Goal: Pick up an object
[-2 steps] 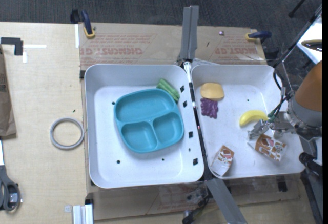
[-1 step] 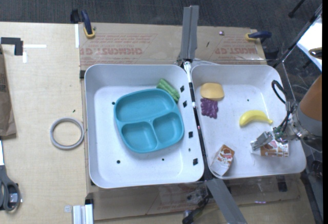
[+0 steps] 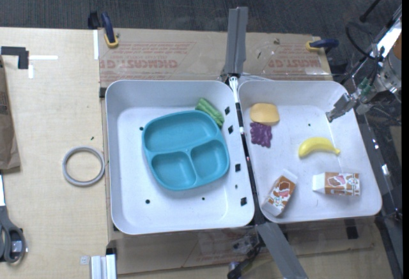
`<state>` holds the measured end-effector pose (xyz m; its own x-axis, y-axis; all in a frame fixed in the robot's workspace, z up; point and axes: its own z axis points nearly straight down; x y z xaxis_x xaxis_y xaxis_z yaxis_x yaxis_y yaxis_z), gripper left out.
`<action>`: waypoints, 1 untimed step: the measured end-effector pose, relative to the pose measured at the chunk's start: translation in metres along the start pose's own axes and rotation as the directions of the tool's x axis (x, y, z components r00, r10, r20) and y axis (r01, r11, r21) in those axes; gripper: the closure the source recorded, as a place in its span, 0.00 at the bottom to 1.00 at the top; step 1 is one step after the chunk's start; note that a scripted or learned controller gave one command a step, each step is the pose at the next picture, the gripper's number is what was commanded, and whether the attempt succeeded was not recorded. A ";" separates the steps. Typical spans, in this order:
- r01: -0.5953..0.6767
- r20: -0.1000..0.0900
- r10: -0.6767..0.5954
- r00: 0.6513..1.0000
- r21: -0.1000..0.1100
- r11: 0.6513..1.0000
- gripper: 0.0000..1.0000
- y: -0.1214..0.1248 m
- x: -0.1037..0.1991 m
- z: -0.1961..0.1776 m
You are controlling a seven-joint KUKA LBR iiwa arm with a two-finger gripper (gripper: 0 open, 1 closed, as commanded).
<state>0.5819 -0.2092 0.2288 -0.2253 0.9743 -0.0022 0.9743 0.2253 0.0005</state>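
Hovering over right bin [image 3: 307,207] rim, gripper [image 3: 337,110] carries nothing; finger state: cannot tell. Left bin [image 3: 121,143] holds blue tray [image 3: 185,150]. Candidates loose, spaced for clean grasp: banana [image 3: 318,147] nearest, carton [image 3: 337,184], pouch [image 3: 279,195], grapes [image 3: 261,135].

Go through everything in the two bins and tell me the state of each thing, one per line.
Blue divided tray: flat in left bin, right way up.
Green item: wedged beside the tray's far edge.
Yellow piece: lying in right bin.
Purple grapes: lying next to it.
Banana: lying apart, untouched.
Two small cartons: tipped over.
End effector: above right bin, holding nothing visible.
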 end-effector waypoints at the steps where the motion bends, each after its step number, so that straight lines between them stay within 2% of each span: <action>1: -0.153 0.000 0.153 0.988 0.001 0.988 0.00 0.024 -0.019 -0.046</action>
<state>0.6101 -0.2223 0.2748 -0.0739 0.9973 -0.0025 0.9973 0.0739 0.0002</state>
